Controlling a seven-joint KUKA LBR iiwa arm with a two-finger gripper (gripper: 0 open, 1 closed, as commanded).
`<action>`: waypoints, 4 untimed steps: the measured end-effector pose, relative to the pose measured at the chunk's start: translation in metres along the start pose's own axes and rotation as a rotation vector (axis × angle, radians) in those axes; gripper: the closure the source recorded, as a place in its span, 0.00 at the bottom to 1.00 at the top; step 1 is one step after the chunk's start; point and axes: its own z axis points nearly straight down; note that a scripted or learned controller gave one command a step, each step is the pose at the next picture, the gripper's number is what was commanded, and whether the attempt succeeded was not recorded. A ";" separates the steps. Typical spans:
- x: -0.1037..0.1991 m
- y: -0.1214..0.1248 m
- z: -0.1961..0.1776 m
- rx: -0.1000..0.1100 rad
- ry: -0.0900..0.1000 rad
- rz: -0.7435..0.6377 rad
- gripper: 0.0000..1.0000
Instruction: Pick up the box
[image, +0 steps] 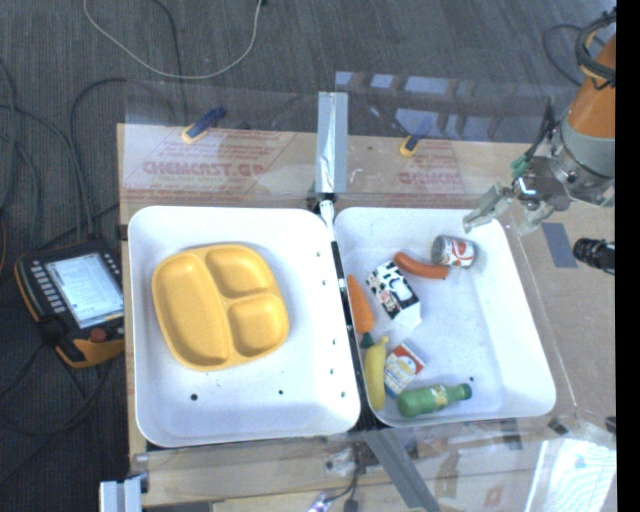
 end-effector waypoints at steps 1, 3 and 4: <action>-0.026 -0.053 0.127 0.000 0.001 -0.127 0.00; 0.093 -0.130 0.177 -0.023 -0.010 -0.183 0.00; 0.094 -0.129 0.170 -0.021 -0.005 -0.181 1.00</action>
